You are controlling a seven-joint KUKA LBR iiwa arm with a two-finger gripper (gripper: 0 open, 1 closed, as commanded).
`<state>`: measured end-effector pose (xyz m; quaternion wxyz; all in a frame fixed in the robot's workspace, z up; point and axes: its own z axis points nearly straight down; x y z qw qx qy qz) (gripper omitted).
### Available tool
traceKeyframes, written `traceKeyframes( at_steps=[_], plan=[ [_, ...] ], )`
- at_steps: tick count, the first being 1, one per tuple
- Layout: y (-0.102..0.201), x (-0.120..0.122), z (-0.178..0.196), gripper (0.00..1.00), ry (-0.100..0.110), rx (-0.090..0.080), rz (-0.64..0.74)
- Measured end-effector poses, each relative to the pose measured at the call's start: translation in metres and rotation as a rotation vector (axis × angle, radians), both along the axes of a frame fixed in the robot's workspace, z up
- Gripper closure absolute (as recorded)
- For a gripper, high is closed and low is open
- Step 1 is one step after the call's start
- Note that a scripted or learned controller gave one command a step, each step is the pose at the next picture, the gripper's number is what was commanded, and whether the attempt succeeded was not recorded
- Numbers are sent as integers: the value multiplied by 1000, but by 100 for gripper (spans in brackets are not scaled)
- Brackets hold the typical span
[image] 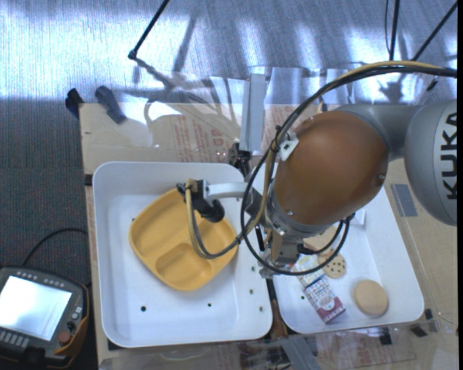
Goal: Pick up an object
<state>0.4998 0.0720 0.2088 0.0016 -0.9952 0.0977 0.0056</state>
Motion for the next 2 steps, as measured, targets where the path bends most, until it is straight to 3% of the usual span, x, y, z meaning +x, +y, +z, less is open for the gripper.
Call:
traceKeyframes(
  at_steps=[1, 2],
  plan=[
    [-43, -16, 51, 100, -4, -3, -309],
    [13, -13, 26, 100, -2, 0, -4]
  ],
)
